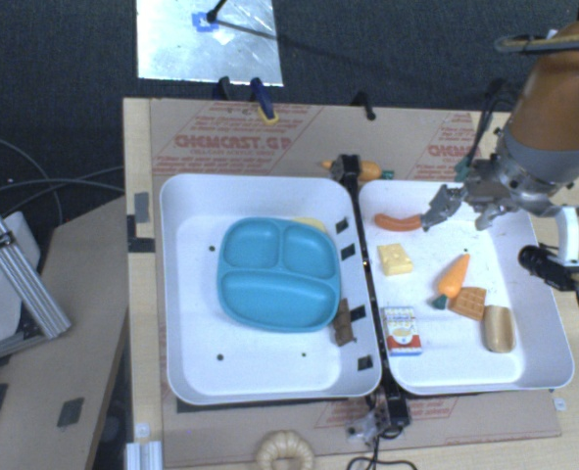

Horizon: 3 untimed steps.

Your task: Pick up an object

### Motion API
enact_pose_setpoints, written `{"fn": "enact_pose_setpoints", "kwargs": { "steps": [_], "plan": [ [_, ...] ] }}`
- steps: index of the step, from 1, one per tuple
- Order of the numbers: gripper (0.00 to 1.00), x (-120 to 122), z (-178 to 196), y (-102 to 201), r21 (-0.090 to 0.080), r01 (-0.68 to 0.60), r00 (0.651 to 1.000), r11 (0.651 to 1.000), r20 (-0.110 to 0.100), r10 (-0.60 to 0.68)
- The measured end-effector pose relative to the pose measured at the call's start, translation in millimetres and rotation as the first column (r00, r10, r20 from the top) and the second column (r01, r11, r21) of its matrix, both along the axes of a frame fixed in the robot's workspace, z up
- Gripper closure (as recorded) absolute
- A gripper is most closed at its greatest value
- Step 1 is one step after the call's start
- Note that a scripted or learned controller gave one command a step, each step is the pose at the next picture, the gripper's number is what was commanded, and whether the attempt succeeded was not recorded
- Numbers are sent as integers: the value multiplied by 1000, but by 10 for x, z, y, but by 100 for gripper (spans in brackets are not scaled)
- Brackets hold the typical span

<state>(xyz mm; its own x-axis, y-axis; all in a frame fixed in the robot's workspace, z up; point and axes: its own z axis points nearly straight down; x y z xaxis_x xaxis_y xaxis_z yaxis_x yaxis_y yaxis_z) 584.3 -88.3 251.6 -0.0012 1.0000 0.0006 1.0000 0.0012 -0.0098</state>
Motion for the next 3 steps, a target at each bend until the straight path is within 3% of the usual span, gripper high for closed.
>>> {"fn": "enact_pose_setpoints", "kwargs": {
  "steps": [1,3],
  "plan": [
    [0,21,59,2,-1,-2,1000,1000,11,2],
    [0,72,-852,43,-1,1,1000,1000,7,-1]
  ]
}}
